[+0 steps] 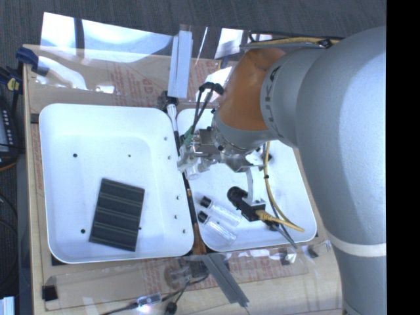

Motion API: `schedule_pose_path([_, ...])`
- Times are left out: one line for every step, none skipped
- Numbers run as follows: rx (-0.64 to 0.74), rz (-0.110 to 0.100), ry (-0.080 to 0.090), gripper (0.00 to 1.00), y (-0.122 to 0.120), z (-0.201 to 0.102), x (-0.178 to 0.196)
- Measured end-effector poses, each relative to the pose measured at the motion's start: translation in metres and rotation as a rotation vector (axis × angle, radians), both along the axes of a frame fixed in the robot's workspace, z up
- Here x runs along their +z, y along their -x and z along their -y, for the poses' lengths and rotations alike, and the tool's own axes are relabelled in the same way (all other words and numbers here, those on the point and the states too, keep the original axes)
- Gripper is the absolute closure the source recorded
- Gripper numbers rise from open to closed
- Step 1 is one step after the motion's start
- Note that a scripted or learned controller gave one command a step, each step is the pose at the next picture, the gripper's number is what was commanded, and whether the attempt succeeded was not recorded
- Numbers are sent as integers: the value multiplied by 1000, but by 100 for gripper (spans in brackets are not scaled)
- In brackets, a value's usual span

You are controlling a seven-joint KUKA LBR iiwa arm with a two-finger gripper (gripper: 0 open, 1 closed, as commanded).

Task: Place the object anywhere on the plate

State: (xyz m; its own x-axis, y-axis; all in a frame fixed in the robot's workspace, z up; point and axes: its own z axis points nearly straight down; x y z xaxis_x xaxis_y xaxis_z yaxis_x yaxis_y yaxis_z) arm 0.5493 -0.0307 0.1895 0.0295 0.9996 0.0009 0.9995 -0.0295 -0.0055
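Task not begun: dark ridged plate (117, 214) lies bare at lower left; clear bottle (218, 219) remains lower centre. Gripper (191, 157) state cannot be told.

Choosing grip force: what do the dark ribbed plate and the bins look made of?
The dark ribbed plate looks like matte grey plastic or rubber: dull, no glare, moulded ridges. The bins look like glossy white plastic: smooth, rounded corners, soft sheen.
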Motion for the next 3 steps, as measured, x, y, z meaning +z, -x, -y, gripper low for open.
schedule_pose_path([-14,-1,1,100,69,-64,1])
schedule_pose_path([-119,13,0,100,31,-134,-92])
schedule_pose_path([-338,-1,3,100,6,-143,-65])
